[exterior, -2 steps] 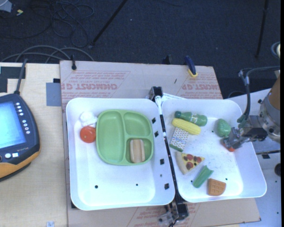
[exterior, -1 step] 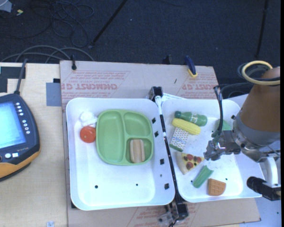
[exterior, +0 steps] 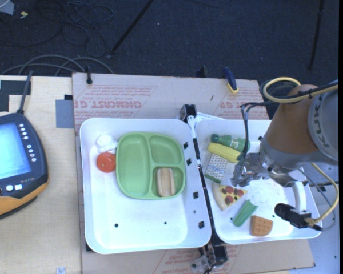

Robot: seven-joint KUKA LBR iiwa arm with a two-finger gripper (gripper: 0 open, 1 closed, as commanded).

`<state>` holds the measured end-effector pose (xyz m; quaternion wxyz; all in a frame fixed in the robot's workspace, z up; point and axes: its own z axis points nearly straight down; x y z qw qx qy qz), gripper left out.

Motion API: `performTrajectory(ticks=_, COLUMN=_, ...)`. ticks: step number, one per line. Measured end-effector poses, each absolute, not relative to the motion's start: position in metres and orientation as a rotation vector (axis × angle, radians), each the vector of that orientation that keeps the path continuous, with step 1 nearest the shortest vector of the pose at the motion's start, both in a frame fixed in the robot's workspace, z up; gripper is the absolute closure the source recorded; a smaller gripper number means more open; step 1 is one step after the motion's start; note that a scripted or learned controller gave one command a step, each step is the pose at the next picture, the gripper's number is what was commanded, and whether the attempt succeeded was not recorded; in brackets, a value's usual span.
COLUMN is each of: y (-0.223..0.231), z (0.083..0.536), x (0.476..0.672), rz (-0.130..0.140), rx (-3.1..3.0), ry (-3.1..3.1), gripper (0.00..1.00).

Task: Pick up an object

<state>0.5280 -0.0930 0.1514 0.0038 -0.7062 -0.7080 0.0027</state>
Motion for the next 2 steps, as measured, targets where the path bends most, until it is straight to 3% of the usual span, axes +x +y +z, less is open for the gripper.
performTrajectory(ticks=1, y=-0.095, z=0.166, x=0.527, rz=0.006, rx=-2.222, ry=-2.212, gripper=1.00)
performTrajectory(ticks=2, y=0.011, z=0.254, x=0.525, rz=-0.011, rx=-2.208, ry=-2.234, gripper=1.00)
